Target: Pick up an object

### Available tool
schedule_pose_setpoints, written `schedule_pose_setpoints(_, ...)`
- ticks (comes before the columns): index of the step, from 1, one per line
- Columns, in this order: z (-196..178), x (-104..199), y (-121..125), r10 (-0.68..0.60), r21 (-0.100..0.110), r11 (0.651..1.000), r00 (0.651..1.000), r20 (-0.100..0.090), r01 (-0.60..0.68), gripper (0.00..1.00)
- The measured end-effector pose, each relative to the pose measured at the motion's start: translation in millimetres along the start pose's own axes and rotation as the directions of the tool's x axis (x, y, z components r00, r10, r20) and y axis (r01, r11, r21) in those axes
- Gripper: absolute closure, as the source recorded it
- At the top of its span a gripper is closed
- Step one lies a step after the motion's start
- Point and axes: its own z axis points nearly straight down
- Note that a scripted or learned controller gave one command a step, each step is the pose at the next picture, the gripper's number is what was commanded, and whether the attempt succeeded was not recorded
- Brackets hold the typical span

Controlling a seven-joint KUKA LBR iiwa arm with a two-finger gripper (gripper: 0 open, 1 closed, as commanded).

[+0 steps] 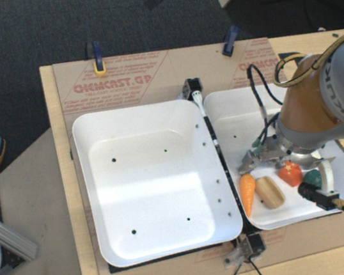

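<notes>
In the right bin (238, 107), near its front, lie an orange carrot (248, 194), a tan bread-like roll (270, 192), a red rounded object (290, 174) and a green object (312, 177). The grey and orange arm reaches in from the right, and my gripper (267, 156) hangs low over the bin, just behind the roll and the red object. The wrist hides much of what lies under it. Nothing can be seen held.
The left bin (94, 139) stands beside the right one, with a black divider (215, 143) running between them. Both sit on a brown board (130, 75) held by clamps at the back. Cables (259, 94) trail over the right bin's rear.
</notes>
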Motion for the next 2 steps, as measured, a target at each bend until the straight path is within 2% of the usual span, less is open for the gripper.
schedule_pose_setpoints(1,-38.0,-4.9,25.6,-0.002,-0.01,1.0,1.0,0.004,0.002,0.0)
schedule_pose_setpoints(2,-106.2,8.5,8.8,-0.003,-0.012,1.0,1.0,0.003,0.003,0.0)
